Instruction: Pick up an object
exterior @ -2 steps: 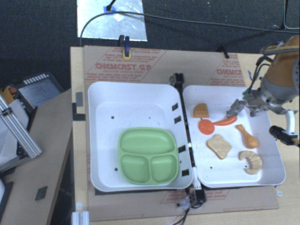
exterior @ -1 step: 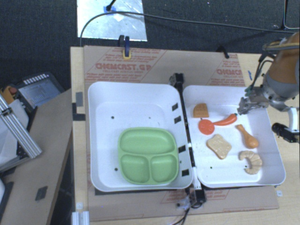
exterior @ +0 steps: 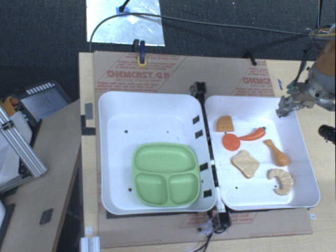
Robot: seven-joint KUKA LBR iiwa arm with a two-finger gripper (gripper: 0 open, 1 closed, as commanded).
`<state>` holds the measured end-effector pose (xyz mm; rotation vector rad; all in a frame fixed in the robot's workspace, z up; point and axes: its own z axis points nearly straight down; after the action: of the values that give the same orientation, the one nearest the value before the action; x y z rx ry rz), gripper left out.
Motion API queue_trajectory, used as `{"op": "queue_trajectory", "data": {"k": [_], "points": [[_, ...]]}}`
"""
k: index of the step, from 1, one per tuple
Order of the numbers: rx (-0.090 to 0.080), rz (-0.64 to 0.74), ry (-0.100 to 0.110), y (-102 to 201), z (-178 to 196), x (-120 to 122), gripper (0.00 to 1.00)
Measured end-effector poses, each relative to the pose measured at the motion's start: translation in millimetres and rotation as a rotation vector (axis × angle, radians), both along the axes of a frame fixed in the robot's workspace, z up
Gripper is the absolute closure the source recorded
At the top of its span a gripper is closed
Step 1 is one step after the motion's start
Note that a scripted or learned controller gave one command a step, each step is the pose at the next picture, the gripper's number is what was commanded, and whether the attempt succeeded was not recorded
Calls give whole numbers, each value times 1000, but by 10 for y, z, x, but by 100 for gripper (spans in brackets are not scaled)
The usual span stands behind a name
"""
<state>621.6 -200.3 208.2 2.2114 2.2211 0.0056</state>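
Note:
The right bin (exterior: 252, 196) holds several toy foods: a tan wedge (exterior: 225, 124), a red tomato slice (exterior: 230, 142), a red-orange chili pepper (exterior: 252, 134), a drumstick (exterior: 276, 153), a slice of bread (exterior: 245, 164) and a croissant (exterior: 282, 181). My gripper (exterior: 285, 108) hangs at the bin's far right corner, above the rim, to the right of the pepper. It is small and dark against the bench. Nothing shows between its fingers.
The left bin (exterior: 113, 140) holds a green divided plate (exterior: 166, 174) at its front. A black clip strip (exterior: 206, 140) runs between the two bins. A metal sheet (exterior: 126, 13) lies beyond the bench, and a cable arcs over it.

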Motion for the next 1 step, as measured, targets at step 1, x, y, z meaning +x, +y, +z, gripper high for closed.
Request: {"op": "queue_trajectory", "data": {"k": [1], "points": [[1,1,3,-3,179,13,100]]}}
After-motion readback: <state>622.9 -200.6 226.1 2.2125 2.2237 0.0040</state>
